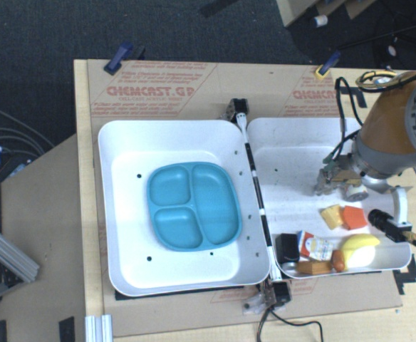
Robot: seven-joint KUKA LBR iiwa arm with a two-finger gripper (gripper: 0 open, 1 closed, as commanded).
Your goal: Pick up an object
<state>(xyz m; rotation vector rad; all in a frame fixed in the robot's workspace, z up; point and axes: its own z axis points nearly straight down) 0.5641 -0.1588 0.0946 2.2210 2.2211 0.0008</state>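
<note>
Over right bin (293,137) centre, gripper (329,184) hovers low, grip state unreadable, holding nothing visible. Food pile (340,244) at near edge. Approach step; next: shift toward near edge, descend.

divided plate (193,206) in left bin (115,155), toys (343,241) in right bin (286,141)

Before me a wooden table (94,191), left white bin (122,155) holding a blue divided plate (194,205), blue clamps (115,59) at the far edge, cables (8,120) on dark floor at left
</note>
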